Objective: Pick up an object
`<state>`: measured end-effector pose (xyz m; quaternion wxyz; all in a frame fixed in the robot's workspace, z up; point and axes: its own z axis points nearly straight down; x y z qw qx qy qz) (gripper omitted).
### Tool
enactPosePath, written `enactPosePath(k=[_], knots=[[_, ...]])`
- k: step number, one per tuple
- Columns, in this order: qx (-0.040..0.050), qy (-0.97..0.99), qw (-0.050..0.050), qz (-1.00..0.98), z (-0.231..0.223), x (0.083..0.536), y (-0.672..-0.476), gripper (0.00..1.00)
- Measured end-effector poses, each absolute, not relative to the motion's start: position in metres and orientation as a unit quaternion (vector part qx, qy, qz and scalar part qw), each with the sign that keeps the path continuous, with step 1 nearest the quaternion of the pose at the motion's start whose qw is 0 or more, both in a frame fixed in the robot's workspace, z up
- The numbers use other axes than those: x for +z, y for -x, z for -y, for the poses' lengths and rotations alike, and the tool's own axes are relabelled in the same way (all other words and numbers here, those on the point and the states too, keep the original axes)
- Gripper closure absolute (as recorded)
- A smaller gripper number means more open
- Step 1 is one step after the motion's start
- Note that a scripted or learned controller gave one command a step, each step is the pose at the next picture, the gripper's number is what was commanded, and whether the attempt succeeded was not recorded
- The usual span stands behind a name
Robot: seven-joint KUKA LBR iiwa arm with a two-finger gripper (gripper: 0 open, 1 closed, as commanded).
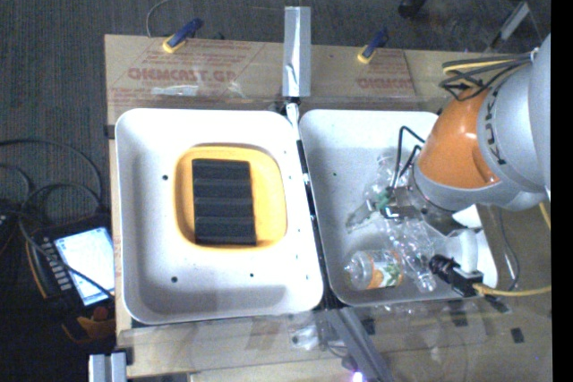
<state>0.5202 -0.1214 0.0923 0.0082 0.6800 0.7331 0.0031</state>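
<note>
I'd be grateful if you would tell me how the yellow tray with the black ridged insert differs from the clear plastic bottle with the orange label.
The yellow tray with the black ridged insert is opaque, while the clear plastic bottle with the orange label is see-through. The tray is broad and flat and much larger; the bottle is small and lies on its side. The tray sits in the left white bin, the bottle in the right white bin. Both rest on a bin floor.

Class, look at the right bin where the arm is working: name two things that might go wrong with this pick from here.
1. The clear plastic items lie heaped and touching under the gripper, so it may snag several or slip off.
2. The small bottle with the orange label lies on its side near the right bin's front wall; a nudge could roll it away.
</note>
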Motion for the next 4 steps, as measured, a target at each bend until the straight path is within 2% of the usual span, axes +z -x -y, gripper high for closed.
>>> enactPosePath(k=[1, 2, 3, 4], knots=[[-0.0017, -0.718, 0.000, -0.696, 0.196, 0.157, -0.540, 0.00], [0.0013, -0.680, 0.000, -0.733, 0.209, 0.095, -0.586, 0.00], [-0.0001, -0.679, -0.001, -0.734, 0.208, 0.103, -0.585, 1.00], [-0.0012, -0.698, 0.000, -0.717, 0.143, 0.179, -0.622, 1.00]])
